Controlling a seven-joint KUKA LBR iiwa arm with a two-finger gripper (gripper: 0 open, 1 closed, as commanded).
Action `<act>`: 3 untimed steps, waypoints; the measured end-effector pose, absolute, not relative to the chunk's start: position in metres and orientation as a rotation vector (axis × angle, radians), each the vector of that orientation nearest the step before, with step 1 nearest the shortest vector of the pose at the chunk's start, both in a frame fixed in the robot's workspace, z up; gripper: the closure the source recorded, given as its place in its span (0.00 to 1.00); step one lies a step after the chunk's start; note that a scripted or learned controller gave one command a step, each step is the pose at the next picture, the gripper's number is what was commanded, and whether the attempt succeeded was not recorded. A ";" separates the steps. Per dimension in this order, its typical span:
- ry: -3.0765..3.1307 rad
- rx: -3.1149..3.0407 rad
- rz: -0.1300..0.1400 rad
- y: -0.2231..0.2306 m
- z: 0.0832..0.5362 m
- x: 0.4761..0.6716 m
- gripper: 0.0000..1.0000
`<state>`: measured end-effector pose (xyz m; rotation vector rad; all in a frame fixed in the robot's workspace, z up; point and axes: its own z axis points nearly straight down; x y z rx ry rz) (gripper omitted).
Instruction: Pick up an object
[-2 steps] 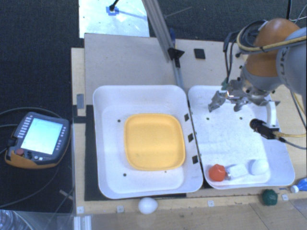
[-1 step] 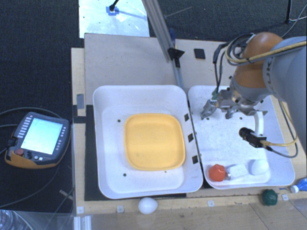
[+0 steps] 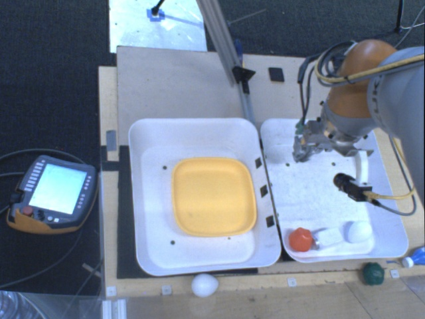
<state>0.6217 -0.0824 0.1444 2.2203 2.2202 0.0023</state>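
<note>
A yellow square plate [image 3: 214,196] lies in the left bin [image 3: 149,244]. In the right bin [image 3: 392,234], near its front edge, sit an orange-red ball [image 3: 300,239], a small clear-white piece [image 3: 327,238] and a white ball [image 3: 358,232]. My gripper [image 3: 301,153] hangs over the far left part of the right bin, well behind those objects. Nothing shows between its fingers.
A white egg-shaped object [image 3: 204,285] and a dark green ball [image 3: 373,273] lie on the bench in front of the bins. A teach pendant [image 3: 51,194] rests at the far left. A slanted metal pole [image 3: 222,35] stands behind the bins.
</note>
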 end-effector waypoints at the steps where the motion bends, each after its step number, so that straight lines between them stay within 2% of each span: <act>1: 2.220 2.217 0.006 -0.076 0.200 0.630 1.00; 2: 2.220 2.217 0.006 -0.067 0.249 0.634 1.00; 3: 2.221 2.219 0.003 -0.067 0.270 0.635 1.00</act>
